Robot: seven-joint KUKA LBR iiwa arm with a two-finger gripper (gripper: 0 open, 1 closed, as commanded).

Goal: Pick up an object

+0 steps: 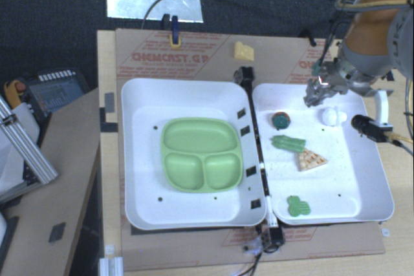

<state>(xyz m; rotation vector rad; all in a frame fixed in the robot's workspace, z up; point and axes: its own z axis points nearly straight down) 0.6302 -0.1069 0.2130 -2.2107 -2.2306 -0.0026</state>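
The fingers hang over the right bin near its 12 o'clock rim, and you cannot tell from this slanted overhead view whether they are spread or closed; nothing shows between them. In the camera view you have several candidates in that bin: a small round teal and red object just toward 8 o'clock from the fingers, a white ball close by toward 4 o'clock, a green elongated toy nearer the bin's middle, a pizza-slice toy touching its 4 o'clock end, and a small green piece well apart at the bin's 6 o'clock side. The left bin carries a green divided tray. You should judge all these toys light; the white ball looks smooth and likely to roll or squirt out, so take it across its widest part. The round teal object seems the nearest fair target, gripped across its middle. The flat pizza slice would probably be hard to get under.
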